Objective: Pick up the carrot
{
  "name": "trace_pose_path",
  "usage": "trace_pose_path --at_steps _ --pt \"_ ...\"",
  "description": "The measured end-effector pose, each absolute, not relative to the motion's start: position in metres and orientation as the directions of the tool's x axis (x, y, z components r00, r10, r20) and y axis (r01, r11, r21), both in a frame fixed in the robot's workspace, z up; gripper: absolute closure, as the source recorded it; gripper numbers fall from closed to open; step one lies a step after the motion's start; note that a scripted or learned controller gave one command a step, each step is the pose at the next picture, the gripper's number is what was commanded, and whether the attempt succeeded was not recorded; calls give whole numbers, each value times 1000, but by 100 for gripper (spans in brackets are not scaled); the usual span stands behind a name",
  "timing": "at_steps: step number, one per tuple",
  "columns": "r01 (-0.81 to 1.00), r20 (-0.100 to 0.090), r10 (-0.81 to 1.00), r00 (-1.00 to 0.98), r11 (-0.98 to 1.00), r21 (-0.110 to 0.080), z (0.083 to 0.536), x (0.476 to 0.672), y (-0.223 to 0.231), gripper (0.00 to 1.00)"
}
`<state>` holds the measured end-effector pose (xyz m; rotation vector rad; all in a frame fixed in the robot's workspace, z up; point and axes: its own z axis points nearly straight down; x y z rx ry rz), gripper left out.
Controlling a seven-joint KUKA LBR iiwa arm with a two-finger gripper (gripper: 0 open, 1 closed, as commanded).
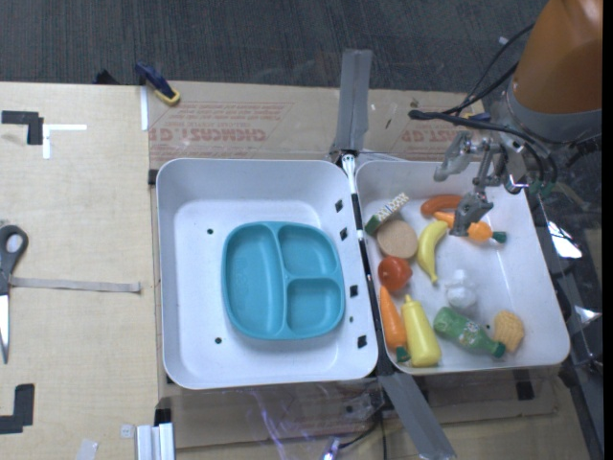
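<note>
Against the right bin's left wall (369,257), carrot (391,318); pincer (469,217) state unclear

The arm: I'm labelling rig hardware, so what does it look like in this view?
The arm has a rounded orange section above a grey wrist. Black cables loop off its left side. The pincer is bare metallic grey, small and angular.
</note>
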<state>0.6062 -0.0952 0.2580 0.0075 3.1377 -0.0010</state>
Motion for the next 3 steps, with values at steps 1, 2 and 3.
trace_pose_path --at_steps 1,2,3 --pt "24 -6 24 -1000 1000 -1 259 623 -151 0" --pt "69 -3 69 -998 998 0 116 638 -171 0" --pt "331 -4 331 -943 943 0 94 616 -196 0"
